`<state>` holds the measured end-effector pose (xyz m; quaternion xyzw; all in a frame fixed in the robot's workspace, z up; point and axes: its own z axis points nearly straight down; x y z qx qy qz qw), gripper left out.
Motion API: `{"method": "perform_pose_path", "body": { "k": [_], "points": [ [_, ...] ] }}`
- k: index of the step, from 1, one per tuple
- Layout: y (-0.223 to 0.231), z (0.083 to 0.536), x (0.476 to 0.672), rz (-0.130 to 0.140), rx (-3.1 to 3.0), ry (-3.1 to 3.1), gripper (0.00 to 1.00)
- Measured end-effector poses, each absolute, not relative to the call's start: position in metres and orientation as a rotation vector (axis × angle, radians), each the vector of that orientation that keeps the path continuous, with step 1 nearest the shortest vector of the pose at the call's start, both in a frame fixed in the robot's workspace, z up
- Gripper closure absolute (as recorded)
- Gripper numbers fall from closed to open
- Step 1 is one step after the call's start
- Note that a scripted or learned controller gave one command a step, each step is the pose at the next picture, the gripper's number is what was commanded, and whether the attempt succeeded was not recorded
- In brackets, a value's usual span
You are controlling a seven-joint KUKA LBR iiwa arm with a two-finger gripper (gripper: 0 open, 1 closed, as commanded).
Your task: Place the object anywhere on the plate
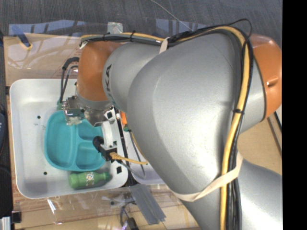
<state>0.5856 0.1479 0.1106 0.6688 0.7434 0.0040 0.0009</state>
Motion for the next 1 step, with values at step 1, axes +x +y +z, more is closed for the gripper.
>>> {"method": "perform_pose_path", "body": {
  "k": [1],
  "points": [
    [0.1617, 0.0980, 0.6511, -0.030, 2.011, 2.455, 1.00]
  ]
}}
